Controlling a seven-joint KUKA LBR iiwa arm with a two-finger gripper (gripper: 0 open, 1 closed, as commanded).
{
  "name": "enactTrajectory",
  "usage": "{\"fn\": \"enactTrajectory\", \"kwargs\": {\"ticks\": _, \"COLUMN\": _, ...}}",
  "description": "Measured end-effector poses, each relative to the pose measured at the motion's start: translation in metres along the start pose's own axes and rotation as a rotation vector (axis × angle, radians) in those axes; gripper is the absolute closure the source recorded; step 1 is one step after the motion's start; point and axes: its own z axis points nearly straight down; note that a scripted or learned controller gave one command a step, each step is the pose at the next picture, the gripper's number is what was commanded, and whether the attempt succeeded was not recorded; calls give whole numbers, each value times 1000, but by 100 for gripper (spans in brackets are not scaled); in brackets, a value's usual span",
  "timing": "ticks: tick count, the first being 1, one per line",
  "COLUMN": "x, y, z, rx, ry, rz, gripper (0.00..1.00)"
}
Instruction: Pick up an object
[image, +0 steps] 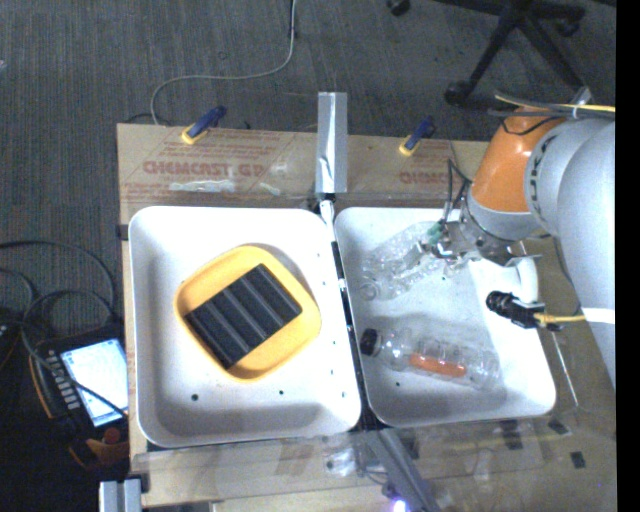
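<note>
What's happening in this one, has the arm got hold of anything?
The arm's gripper is low over the back of the right bin, by a crumpled clear plastic item; no grasp is visible. A clear bottle with a black cap lies nearer the front. The left bin holds a yellow tray with a black ridged insert.

Reaches in from the right edge of the view, a broad grey arm (585, 200) bent down over the back right corner of the right bin (530, 400). Wears an orange band (505, 175) just above the wrist. Ends in a gripper (452, 240) low over that bin's back edge, angled toward its middle. Carries dark cabling along the wrist. Fingers probably tucked under the wrist housing, too small and cluttered here to make out.
</note>
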Motion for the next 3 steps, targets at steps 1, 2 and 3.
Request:
{"fn": "enactTrajectory", "kwargs": {"ticks": 1, "x": -45, "y": 30, "z": 3, "rx": 2, "ry": 5, "rz": 55, "gripper": 0}}
{"fn": "enactTrajectory", "kwargs": {"ticks": 2, "x": -35, "y": 28, "z": -114, "rx": -4, "ry": -3, "rz": 209, "gripper": 0}}
{"fn": "enactTrajectory", "kwargs": {"ticks": 3, "x": 52, "y": -94, "z": -48, "rx": 1, "ry": 2, "rz": 110, "gripper": 0}}
